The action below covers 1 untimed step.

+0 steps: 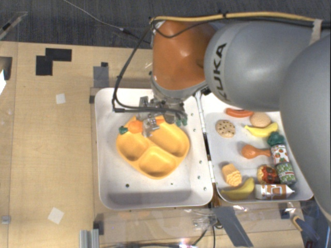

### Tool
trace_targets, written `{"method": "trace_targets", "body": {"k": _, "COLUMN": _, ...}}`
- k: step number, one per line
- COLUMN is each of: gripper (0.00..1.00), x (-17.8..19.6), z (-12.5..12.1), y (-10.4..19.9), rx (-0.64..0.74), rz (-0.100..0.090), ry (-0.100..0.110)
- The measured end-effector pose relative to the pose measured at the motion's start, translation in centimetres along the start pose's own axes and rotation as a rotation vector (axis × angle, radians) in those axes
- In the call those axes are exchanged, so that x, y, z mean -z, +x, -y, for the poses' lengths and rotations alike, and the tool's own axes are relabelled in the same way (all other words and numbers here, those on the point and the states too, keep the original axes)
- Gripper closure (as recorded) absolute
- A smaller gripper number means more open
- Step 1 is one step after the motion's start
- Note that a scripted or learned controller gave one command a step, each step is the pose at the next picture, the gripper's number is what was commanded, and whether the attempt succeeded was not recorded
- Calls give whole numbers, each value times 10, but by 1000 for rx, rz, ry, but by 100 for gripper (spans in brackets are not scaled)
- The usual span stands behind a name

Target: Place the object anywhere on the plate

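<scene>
Orange object (135,126): a small orange piece with green bits, at the far-left rim of the yellow divided plate (155,161), so roughly at its goal.
End effector (155,119): low over the plate's far edge, just beside the object; grip state cannot be told.
Left bin (111,190): carries the plate.
Right bin (305,192): stores spare toy foods, well apart.

Two white bins (106,190); one yellow three-part plate (152,149) left of centre; at the right, two bananas (261,130), one cookie (225,128), one corn cob (232,174), one drumstick (253,151), one sausage (239,113)
</scene>
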<state>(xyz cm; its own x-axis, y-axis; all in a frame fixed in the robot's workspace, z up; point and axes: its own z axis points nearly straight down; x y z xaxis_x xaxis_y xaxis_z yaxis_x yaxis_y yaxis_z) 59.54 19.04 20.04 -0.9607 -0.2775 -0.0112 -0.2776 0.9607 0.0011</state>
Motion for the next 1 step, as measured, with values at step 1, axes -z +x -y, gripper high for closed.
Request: {"method": "trace_targets", "body": {"k": 1, "gripper": 0, "x": 0, "z": 0, "y": 0, "rx": 0, "rz": 0, "ry": 0}}
